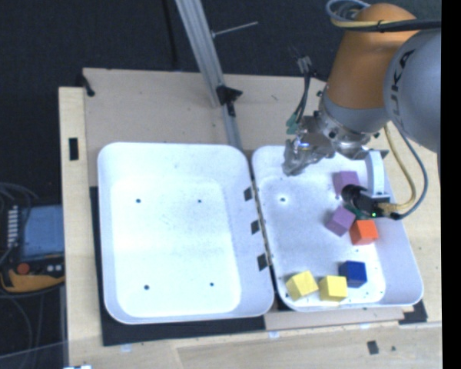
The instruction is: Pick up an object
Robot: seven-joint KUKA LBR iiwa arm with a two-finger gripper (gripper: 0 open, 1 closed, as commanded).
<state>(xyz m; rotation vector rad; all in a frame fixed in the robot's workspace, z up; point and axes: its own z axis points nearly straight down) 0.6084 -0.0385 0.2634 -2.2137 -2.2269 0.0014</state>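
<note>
My gripper (296,160) hangs over the far left part of the right bin (307,206), above bare floor, with nothing visible between its fingers. In that bin lie two purple blocks, one (345,182) near the far right and one (340,221) closer to the middle. An orange block (364,231) sits just right of the nearer purple one. A blue block (354,272) and two yellow blocks (301,284) (333,287) lie along the near edge.
The left bin (173,229) sits beside the right one, sharing a rim at the middle. A slanted metal post (207,52) rises from the bench behind the bins. Cables and a small device (31,241) lie off the bench at left.
</note>
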